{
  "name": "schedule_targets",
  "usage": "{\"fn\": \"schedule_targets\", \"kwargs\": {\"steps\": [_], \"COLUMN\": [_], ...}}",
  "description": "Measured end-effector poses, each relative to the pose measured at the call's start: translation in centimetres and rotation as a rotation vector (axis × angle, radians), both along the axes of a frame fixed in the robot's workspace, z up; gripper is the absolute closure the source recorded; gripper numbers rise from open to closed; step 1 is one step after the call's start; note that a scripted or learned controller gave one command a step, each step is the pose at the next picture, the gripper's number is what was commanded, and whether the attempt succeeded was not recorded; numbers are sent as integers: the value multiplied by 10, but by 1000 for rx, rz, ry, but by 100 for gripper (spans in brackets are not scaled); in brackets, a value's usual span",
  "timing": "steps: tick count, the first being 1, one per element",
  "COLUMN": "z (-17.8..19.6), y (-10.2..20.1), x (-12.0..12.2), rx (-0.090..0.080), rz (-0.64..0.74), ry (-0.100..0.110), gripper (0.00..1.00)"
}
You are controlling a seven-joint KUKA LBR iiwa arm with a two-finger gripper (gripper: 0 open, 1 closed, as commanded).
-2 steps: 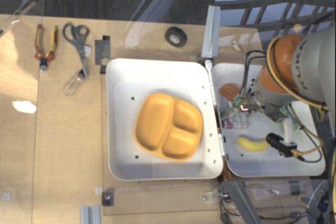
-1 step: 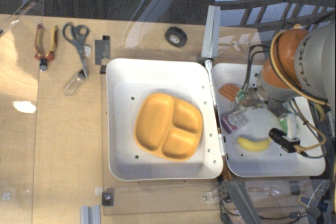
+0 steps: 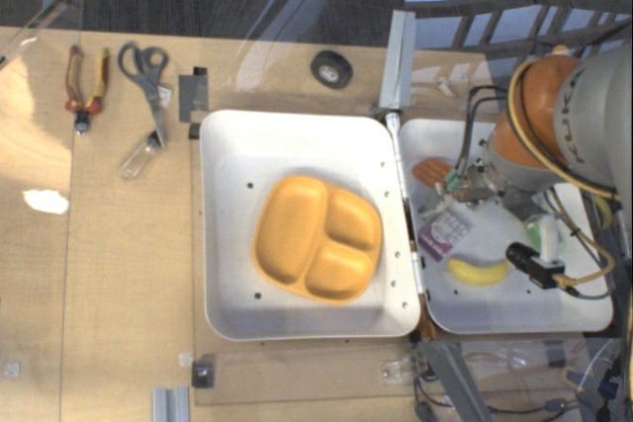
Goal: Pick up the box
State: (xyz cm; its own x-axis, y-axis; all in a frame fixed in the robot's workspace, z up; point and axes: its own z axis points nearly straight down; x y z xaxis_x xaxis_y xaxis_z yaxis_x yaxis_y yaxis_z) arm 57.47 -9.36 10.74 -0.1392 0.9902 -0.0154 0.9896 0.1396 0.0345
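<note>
Pliers (image 3: 83, 86) with red handles, scissors (image 3: 146, 84) and a roll of black tape (image 3: 331, 69) lay on the wooden bench (image 3: 99, 292) at the far left and top. Next came the left bin (image 3: 227, 301), which held a yellow three-part tray (image 3: 318, 238) near its middle. In the right bin (image 3: 584, 316) the box (image 3: 443, 232), small and purplish, sat near the left wall, just below and to the left of my gripper (image 3: 463, 190); I could not tell whether they touched. Its long axis seemed to run slantwise, from lower left up toward my wrist, though it was too small to be sure. An orange-brown item (image 3: 432, 171) lay above it, a banana (image 3: 478, 271) just below and right, a green object (image 3: 535, 234) further right. My gripper hung low in that bin; whether my fingers were spread or pressed together I could not tell.
</note>
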Motion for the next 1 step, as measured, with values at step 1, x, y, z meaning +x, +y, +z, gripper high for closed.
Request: {"fn": "schedule_targets", "kwargs": {"steps": [1], "z": [-17], "y": [5], "x": [-25], "rx": [6], "rz": [32], "ry": [17], "gripper": [0]}}
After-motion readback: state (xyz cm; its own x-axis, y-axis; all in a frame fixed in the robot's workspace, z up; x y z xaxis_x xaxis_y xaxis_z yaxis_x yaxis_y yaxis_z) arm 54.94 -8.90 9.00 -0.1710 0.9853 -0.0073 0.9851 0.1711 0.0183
